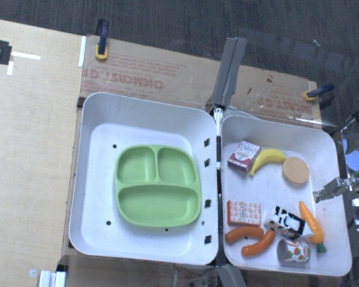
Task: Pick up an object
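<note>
The gripper (332, 192) sits at the right bin's (330, 140) right rim, clear of all contents, and whether it stands apart or together cannot be told from this view. Left to right: a green divided plate (158, 185) lies in the left bin (85, 178); the right bin holds a small red carton (243, 155), a banana (267, 159), a round biscuit (295, 170), a cracker box (243, 213), two sausages (251, 240), a black-and-white pack (288, 222), a can (295, 253) and a carrot (311, 224). Risk, as judged: the lower items are crowded and touching, so a descent there may straddle two pieces or push one aside, and the carrot's nearness to the wall may foul the approach.
</note>
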Controlling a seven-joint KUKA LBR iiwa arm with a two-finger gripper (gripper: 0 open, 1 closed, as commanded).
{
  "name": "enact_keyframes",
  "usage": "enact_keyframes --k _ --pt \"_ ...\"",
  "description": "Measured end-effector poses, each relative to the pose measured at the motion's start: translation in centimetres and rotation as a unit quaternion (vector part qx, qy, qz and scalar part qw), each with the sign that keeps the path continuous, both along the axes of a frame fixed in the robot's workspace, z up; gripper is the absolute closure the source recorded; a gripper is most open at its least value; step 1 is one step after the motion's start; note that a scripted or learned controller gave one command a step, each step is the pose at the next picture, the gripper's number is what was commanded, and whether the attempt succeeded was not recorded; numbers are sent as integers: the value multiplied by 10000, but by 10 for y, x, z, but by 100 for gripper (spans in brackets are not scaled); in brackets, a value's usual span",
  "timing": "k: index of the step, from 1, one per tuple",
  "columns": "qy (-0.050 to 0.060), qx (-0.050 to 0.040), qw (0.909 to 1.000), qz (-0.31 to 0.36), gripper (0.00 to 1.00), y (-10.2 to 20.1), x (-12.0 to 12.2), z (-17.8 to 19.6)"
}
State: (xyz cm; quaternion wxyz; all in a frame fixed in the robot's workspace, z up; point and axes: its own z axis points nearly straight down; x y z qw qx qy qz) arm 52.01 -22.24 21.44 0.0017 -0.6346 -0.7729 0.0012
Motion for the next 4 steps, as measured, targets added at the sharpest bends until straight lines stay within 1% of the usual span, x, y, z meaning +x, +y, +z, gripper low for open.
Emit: enact_keyframes --k 1,2,3,4 --pt "-91 -12 9965 836 0 1 3 -102" --pt "-12 3 9952 976 0 5 16 -92" --pt "-7 3 9965 839 0 20 39 -121" --pt "-264 -98 9899 1390 0 8 -25 -113"
